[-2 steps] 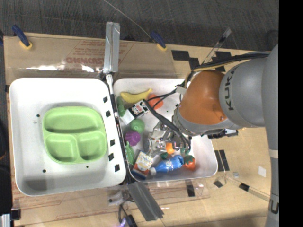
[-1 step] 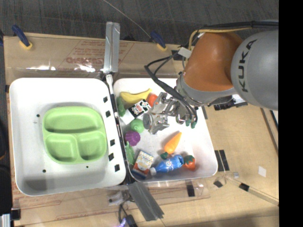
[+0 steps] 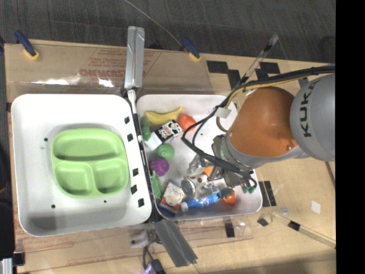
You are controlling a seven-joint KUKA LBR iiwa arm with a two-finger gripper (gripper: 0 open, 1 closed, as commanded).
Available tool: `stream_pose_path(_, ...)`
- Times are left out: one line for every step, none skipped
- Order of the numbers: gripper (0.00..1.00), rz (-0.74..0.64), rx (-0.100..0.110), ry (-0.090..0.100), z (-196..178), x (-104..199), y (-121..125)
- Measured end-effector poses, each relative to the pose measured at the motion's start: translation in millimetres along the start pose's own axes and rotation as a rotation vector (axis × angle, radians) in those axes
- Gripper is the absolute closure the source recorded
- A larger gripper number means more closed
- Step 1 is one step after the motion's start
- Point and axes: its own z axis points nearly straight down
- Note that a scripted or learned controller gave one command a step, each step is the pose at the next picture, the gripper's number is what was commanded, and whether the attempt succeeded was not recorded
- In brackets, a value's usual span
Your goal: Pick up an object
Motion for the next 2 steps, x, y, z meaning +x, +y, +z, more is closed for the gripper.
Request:
stream_pose_path(1.0, -0.262, 0.005, -0.008, -92, -92, -16)
stream_pose_path(1.0, -0.294, -0.001, 0.001, 27, -10, -73)
